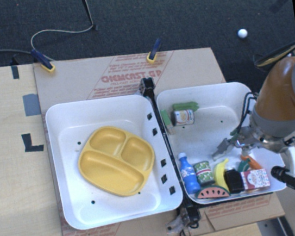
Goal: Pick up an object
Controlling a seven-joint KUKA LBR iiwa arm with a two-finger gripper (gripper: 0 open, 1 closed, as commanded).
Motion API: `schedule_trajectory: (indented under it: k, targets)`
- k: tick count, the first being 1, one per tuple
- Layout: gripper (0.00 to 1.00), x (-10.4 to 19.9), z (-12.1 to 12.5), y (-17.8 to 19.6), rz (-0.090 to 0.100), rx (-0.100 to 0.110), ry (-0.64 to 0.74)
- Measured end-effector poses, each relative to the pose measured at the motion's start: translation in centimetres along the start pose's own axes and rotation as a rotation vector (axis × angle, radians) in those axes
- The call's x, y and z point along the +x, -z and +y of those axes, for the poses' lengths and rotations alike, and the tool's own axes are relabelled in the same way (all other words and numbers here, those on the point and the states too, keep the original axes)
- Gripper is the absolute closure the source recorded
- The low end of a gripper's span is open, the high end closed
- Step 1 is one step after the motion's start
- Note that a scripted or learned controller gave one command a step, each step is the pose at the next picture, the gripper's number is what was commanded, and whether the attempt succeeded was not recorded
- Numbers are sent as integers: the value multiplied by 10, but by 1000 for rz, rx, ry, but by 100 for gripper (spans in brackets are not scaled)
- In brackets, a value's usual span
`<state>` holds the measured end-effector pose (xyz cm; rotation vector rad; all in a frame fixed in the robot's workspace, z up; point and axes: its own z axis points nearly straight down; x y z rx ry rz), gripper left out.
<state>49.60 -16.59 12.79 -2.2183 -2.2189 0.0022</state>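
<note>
Just above the toy banana (pixel 221 171) in the right-hand bin (pixel 204 94), the hand (pixel 229 144) hangs over bare floor, its state impossible to tell, banana standing upright just below it.

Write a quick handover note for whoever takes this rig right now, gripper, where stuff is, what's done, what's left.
Gripper: over the right bin, above the toys; nothing visibly between its fingers.
Right bin: can near the back; along the front edge, blue bottle, green can, banana, watermelon slice, black block, red box.
Left bin: yellow tray.
Done: arm is in position over the bin.
Left: grasp and lift one object.
</note>
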Motion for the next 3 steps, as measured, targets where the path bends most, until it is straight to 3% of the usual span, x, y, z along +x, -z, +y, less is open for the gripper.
schedule_trajectory:
  k: [1, 2, 3]
  targets:
    - [0, 35, -11, -43, -3, -6, -1]
    - [100, 35, -11, -33, -3, -7, -1]
    - [100, 61, -12, 125, -3, -5, 1]
